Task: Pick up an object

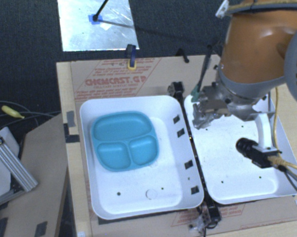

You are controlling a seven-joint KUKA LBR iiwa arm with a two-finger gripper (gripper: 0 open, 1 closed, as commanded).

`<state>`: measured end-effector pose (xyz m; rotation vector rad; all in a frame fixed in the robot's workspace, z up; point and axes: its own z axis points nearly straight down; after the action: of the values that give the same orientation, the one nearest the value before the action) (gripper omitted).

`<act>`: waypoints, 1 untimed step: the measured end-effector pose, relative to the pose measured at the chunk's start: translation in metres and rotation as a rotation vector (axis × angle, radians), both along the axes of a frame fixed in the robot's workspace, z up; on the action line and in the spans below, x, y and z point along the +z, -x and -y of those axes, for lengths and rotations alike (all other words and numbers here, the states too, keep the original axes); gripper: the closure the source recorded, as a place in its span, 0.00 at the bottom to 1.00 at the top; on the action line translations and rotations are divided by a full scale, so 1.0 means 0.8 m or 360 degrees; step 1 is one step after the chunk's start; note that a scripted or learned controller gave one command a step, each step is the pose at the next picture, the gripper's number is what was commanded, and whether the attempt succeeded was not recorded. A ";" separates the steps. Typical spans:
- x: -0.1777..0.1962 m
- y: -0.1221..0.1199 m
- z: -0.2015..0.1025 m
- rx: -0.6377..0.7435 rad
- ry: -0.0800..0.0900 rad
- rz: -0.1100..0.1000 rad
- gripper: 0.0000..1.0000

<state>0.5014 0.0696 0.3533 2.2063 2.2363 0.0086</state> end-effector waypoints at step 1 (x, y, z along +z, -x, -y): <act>0.064 0.018 -0.031 -0.0009 0.0001 0.0005 1.00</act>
<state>0.4868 0.0945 0.4043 2.2109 2.2278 0.0116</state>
